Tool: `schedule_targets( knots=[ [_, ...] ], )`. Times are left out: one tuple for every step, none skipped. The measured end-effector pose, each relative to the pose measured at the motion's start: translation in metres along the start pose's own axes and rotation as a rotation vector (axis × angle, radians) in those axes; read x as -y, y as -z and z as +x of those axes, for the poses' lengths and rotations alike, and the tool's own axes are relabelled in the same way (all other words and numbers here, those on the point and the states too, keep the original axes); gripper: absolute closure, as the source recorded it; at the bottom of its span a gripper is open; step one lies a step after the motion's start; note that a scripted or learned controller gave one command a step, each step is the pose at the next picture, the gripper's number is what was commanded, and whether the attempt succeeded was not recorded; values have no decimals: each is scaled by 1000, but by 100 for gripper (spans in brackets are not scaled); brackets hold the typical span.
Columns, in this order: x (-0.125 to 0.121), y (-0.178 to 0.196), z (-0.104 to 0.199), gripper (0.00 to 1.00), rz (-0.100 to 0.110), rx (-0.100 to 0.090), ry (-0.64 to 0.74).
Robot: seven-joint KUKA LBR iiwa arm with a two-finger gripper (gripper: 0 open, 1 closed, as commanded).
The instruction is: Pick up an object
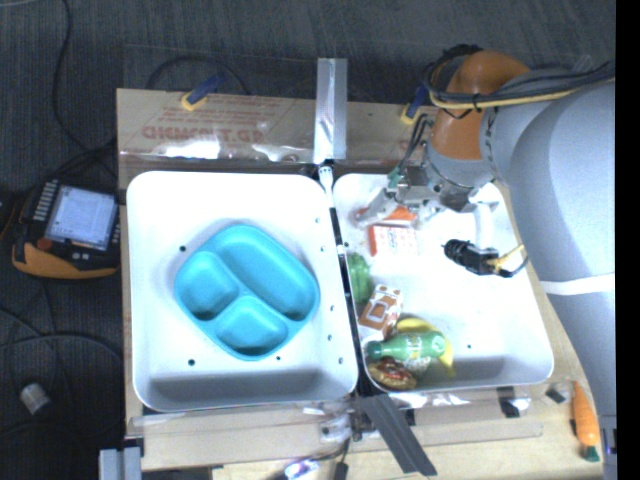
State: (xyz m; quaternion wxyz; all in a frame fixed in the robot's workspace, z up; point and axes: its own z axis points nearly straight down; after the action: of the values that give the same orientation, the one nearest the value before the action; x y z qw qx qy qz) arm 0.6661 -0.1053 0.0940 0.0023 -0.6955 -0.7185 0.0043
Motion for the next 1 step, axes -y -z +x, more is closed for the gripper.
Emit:
schedule_targets(
  knots=[
    [2, 10, -2, 100, 11, 2, 1]
  ],
)
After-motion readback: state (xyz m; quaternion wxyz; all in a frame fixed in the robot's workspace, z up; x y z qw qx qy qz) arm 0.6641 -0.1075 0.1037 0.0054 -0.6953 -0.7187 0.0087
